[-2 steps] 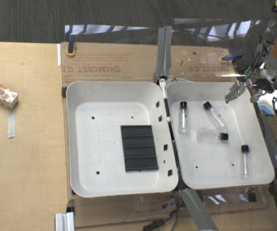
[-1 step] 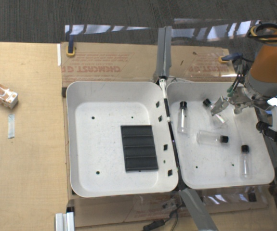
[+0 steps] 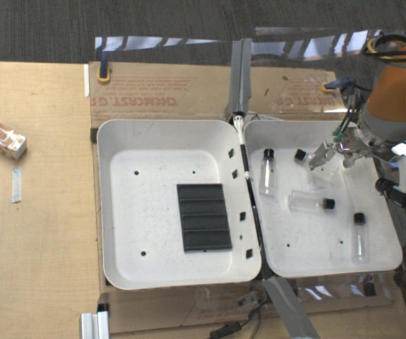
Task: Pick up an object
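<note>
White plastic makes up both shallow bins on the worktop, which lie side by side with a grey divider bar running up between them. In the left bin lies a black ribbed block, flat and near the middle. The right bin carries several clear vials with black caps: one vial lies near its left wall, a second vial lies on its side near the centre, and a third vial lies toward the right wall. A small black cap sits near the back, just beside the hand. The grey arm with its orange band reaches in from the right, and the hand hangs over the back part of the right bin; whether it is apart or together I cannot tell. Out on the wood to the far left rests a small orange and white box, with a pale strip just below it
</note>
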Tool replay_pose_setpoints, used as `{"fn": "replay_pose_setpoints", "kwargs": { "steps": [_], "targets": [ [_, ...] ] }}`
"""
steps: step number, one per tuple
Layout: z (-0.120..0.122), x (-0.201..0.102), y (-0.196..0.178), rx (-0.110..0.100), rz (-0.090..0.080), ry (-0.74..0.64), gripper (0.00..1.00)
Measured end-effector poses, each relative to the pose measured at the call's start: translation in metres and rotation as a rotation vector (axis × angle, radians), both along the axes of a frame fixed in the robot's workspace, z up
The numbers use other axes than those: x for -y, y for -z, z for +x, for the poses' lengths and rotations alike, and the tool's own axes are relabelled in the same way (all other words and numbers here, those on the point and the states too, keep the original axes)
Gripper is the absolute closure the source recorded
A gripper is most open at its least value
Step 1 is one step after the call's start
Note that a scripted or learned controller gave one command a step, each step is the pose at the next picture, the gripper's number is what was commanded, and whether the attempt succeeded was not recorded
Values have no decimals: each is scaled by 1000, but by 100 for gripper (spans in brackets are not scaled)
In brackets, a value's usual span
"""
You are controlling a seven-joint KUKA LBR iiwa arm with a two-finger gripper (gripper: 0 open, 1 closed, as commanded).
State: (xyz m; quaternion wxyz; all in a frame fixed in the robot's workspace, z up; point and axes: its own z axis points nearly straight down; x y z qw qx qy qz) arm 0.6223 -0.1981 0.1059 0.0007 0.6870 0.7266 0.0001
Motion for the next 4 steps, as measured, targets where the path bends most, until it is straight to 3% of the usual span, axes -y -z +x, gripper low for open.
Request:
{"fn": "replay_pose_setpoints", "kwargs": {
  "steps": [1,2,3,4],
  "targets": [
    [-46,17,14,-1,10,-129,0],
    [37,24,-45,2,-2,-167,0],
    [17,-48,14,-1,0,-213,0],
    [18,-47,4,0,-1,-212,100]
  ]
}}
